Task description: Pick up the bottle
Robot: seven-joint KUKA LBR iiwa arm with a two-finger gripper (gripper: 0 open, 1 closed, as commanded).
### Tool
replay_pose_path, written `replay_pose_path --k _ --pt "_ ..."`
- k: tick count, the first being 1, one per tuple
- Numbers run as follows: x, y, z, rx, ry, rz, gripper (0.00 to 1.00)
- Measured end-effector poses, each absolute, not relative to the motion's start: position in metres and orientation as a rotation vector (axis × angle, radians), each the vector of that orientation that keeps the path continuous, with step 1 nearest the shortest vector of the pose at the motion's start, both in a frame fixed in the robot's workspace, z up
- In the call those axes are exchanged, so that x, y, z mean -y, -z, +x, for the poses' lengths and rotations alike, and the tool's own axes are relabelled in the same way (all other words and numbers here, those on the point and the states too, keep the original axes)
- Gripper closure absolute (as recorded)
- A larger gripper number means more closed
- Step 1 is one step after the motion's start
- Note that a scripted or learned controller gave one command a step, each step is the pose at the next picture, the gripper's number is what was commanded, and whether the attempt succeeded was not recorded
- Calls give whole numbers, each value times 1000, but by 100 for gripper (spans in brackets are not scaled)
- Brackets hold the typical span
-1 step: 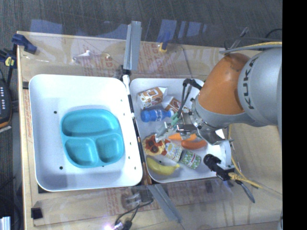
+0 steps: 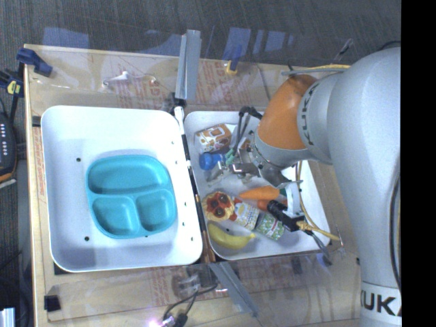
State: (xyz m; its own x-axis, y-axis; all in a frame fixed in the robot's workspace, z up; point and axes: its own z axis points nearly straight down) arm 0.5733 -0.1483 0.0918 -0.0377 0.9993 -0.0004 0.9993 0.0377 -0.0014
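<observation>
Near the gripper (image 2: 235,167), a bit toward the front of the right bin (image 2: 315,203), lies the bottle (image 2: 261,225) on its side. I cannot tell if the gripper is wide or narrow, and it holds nothing I can see. The carrot (image 2: 259,194) sits between gripper and bottle, and the banana (image 2: 228,237) lies just beyond it, so the gripper could grab the wrong thing or push the bottle away. I count one bottle, one carrot, one banana, one snack bag (image 2: 213,137), two bins and one blue tray (image 2: 129,195).
</observation>
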Motion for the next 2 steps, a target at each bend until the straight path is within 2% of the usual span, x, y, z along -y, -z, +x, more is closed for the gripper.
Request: replay_pose_path --k 1,2 --pt "148 -101 573 2268 -6 -2172 100" --pt "110 -91 608 1866 -4 -2523 100"
